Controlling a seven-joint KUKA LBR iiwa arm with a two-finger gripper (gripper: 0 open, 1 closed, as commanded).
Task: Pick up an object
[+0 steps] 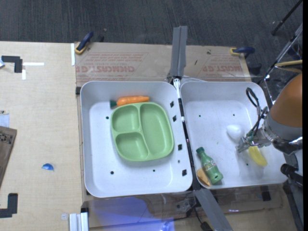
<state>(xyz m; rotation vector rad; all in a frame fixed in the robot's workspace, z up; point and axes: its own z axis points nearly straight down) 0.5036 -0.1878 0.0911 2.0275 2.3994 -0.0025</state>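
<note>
In the right bin, my gripper hangs low near the right wall, coming in from the right. A white egg-shaped object lies just to its upper left. A yellow banana-like piece lies just to its lower right, close to the gripper or touching it. Nothing can be made out between the fingertips. A green bottle lies near the bin's front left corner, with a tan piece partly under it.
The left bin holds a green divided plate with an orange carrot behind it. A grey divider bar stands between the bins at the back. A small blue item lies on the bench at far left.
</note>
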